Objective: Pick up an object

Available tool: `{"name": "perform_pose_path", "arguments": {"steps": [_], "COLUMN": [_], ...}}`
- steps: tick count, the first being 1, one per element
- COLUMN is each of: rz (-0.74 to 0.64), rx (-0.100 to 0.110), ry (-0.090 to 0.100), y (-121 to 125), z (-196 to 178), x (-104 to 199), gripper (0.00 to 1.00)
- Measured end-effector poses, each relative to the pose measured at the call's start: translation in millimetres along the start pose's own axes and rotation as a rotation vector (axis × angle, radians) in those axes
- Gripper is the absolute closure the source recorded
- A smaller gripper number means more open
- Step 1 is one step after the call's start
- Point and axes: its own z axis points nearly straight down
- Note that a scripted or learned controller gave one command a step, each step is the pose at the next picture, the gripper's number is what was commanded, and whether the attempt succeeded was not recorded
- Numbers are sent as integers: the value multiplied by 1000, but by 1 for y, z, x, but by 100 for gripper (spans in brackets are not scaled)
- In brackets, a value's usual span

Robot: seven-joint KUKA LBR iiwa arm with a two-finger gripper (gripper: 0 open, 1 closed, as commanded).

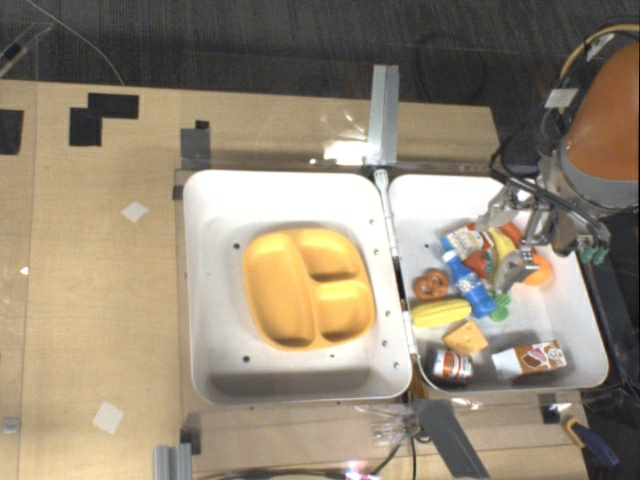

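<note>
**Over the clutter in the right bin**

My gripper (510, 253) hangs low in the right bin (580, 363), my grey wrist and orange band reaching in from the bin's far right corner. My two fingers stand apart, pointing down into the toys, and nothing sits between them that I can make out.

I take the blue bottle (470, 280) as my landmark. It lies in the middle of the bin, just left of my fingertips. Beyond it is a small white packet (463, 240), and right of that some red and orange pieces (505, 240) crowd around my fingers; an orange ball (538, 271) shows just right of my gripper. Left of the bottle lies a brown pretzel (432, 285). In front of it rests a yellow corn cob (440, 313), then a cheese wedge (466, 339), a can (450, 366) and a small carton (540, 357).

Far to the bottle's left, the left bin (215, 268) holds a yellow divided tray (305, 286).
</note>
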Motion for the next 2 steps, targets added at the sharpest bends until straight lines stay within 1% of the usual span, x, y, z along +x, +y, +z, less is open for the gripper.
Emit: {"name": "perform_pose_path", "arguments": {"steps": [1, 2], "rz": [323, 616], "rx": [0, 0], "ry": [5, -5], "y": [-19, -18], "z": [100, 179], "x": [32, -5], "gripper": [0, 0]}}
